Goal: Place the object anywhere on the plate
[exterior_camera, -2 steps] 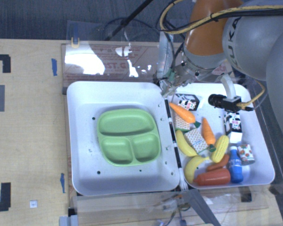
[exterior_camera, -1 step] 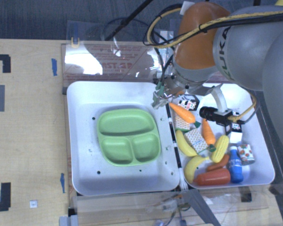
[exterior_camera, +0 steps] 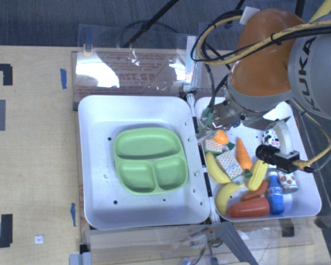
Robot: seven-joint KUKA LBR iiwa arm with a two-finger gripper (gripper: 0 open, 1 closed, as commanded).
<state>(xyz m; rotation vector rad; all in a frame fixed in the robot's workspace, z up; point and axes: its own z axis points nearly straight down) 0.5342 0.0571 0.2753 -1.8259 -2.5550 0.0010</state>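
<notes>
1. While the green plate point(exterior_camera: 149, 160) sits bare in the left bin point(exterior_camera: 99, 120), its three compartments hold nothing, so I judge the task barely started.
2. Over the right bin point(exterior_camera: 309, 203), the arm point(exterior_camera: 270, 54) hangs at about twelve o'clock of the toy pile, the pincer point(exterior_camera: 220, 119) low at the pile's upper-left edge; whether it grips anything I cannot tell.
3. Candidate objects lie heaped together: bananas point(exterior_camera: 216, 169), a corn cob point(exterior_camera: 257, 174), a carrot point(exterior_camera: 243, 154), a red sausage point(exterior_camera: 248, 207), a blue bottle point(exterior_camera: 275, 199).
4. Left to do, by my reading: secure one toy, carry it toward nine o'clock, set it on the plate.
</notes>
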